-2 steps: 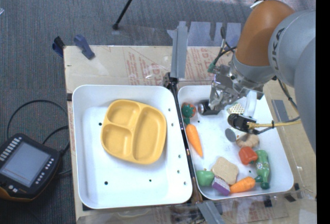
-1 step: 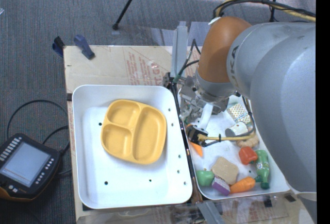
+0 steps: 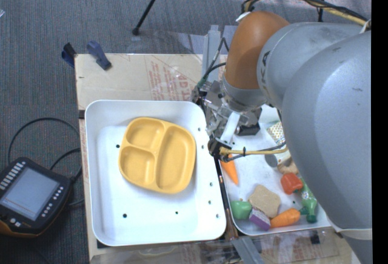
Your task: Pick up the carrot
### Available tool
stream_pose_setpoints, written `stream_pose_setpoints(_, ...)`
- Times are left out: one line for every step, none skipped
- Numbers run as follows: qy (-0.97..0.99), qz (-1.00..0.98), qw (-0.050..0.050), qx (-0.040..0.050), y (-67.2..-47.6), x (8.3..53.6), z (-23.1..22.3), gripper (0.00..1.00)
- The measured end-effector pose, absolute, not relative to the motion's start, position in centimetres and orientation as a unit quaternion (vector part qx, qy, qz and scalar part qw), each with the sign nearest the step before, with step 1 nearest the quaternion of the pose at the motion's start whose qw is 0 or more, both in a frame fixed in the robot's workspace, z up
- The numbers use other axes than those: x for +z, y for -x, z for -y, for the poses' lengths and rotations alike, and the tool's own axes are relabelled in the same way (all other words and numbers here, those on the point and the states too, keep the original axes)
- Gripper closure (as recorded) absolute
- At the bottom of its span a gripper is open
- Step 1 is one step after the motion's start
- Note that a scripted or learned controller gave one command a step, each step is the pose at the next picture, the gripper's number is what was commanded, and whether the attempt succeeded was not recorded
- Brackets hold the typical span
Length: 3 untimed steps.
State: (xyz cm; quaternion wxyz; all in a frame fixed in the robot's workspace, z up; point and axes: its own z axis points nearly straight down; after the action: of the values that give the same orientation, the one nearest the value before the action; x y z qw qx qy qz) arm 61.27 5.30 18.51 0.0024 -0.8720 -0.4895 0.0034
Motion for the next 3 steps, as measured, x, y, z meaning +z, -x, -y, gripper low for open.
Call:
stream_pose_setpoints(0.896, 0.445, 0.000, 0.0000, -64.4, 25.7, -4.5, 1.00)
stream_pose_setpoints(0.855, 0.518, 0.002, 0.0037, -62.9, 24.2, -5.6, 1.00)
stream_pose_setpoints(0.815, 0.579, 0.004, 0.0074, -57.0, 14.9, -12.6, 1.00)
